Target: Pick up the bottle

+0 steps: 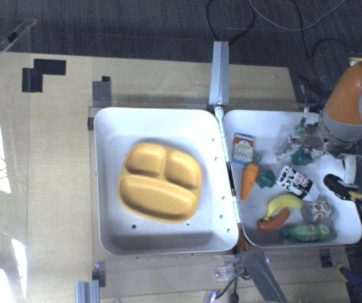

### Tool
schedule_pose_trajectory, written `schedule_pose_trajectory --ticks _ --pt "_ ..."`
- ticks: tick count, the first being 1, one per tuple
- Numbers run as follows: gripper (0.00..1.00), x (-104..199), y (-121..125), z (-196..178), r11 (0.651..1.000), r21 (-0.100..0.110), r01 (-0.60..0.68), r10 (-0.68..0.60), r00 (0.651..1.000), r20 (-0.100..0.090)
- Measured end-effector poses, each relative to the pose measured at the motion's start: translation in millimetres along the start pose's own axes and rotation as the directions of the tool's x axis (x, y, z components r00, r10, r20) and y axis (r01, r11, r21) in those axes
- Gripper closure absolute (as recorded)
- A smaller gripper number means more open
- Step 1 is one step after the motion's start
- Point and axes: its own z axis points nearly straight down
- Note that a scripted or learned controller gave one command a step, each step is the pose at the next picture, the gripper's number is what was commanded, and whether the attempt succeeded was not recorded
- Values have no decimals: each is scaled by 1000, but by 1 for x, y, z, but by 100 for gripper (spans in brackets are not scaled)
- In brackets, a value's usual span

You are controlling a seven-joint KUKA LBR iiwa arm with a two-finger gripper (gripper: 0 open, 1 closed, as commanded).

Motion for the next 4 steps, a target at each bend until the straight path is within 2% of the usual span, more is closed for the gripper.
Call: schedule_pose_trajectory --ticks 1,2,3,4 --pt "100 1 2 -11 1000 -5 3 -3 1000 0" --pt "100 28 -8 -113 953 0 -304 304 953 1" --pt "100 52 -4 -76 945 4 -327 327 945 1" --pt "100 67 51 -35 984 0 -175 175 984 1"
